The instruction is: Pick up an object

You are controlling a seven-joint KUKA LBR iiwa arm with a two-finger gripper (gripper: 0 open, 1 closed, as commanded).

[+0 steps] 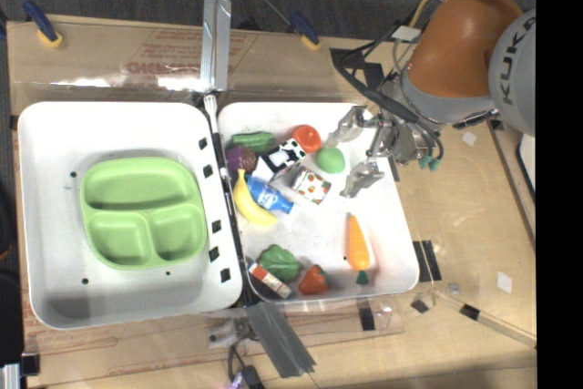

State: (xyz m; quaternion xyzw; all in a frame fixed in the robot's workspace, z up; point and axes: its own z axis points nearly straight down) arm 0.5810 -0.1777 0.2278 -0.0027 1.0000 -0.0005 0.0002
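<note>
A: The gripper (354, 150) hangs over the right bin (393, 273), near its right edge toward the far corner. Its two silver fingers are spread apart, one up near the far rim, one lower, and nothing sits between them.

B: What lies closest to it?

A: A green ball (331, 160), just beside the fingers on their left. Next to that a red-orange ball (307, 138), a black-and-white block (290, 153) and a white cube with coloured spots (311, 186).

B: And farther out?

A: Along the bin's left edge: a dark green vegetable (252, 141) near the far corner, a purple piece (240, 158) under it, then a banana (251, 205) with a blue-and-white can (271, 195) touching it. At the near edge a leafy green piece (281, 262), a red-and-white packet (269, 279) and a strawberry-like red piece (313, 280) crowd together.

B: The carrot?

A: The carrot (357, 243) lies alone near the right edge, closer to the near corner, apart from the rest. Its long axis runs far to near; the narrow orange end points toward the far edge, the green stub toward the near edge.

B: The other bin?

A: The left bin (46, 223) carries a green divided tray (143, 211), one long compartment on the far side and two smaller ones on the near side
</note>
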